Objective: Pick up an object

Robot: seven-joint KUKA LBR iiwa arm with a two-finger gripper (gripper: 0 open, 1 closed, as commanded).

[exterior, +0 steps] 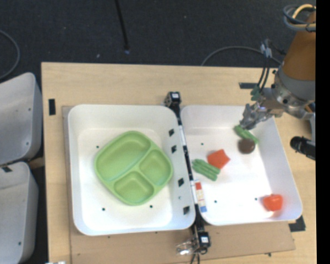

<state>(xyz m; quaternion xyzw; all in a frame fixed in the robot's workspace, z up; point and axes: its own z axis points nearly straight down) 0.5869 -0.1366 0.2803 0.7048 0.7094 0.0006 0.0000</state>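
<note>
bench top (126, 81) of pale wood fills the middle of the frame, bearing two shallow white plastic bins with rounded corners, set side by side and touching along a central seam.

the left bin (82, 202) holds a light green plastic divided plate (133, 167), smooth and matte, with one large compartment and two smaller ones, lying flat and turned at a slant.

the right bin (280, 164) holds several small things. a green ribbed piece shaped like a pea pod (205, 169) lies near the seam, and just beside it, to the right, sits a red-orange lumpy block (218, 158); the two look to be touching or nearly so. a dark brown rounded lump (246, 146) rests further toward the upper right of this bin. a second orange-red chunky piece (273, 202) lies well apart from the others, near the bin's lower right corner.

the grey arm with its orange band (300, 59) enters from the upper right of the frame. its metal two-finger gripper (251, 119) hangs over the upper right part of the right bin. a small flat green strip (245, 133) sits right at the fingertips, just above the brown lump. whether the claw is apart, together or clamped on that strip cannot be told, and whether the strip is lifted or lying on the bin floor is likewise unclear.

dark cables (118, 15) trail across the black floor at the top of the frame.
</note>
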